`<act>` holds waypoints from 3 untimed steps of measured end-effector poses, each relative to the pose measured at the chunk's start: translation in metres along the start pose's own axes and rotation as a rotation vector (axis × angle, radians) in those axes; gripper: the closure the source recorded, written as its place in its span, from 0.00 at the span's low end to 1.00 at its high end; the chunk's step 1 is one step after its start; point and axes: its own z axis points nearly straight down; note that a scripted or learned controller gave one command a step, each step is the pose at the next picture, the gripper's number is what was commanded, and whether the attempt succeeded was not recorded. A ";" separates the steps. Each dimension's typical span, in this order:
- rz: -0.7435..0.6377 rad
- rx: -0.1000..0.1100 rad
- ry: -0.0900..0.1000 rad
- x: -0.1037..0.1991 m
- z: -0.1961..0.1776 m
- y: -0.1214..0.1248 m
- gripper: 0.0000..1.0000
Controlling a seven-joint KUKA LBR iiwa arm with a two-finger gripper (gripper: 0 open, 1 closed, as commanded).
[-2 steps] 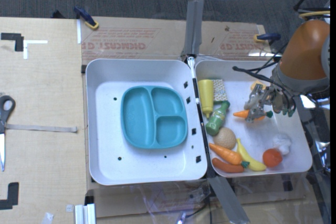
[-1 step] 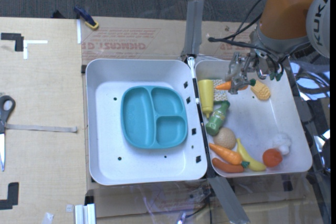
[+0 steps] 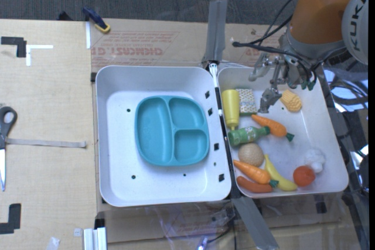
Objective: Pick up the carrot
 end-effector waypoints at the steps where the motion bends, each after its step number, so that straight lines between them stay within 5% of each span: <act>1: -0.147 0.000 0.002 0.044 0.058 -0.036 0.00; 2: 0.024 0.000 0.001 0.061 0.099 -0.066 0.00; 3: 0.326 0.001 0.000 0.028 0.100 -0.078 0.00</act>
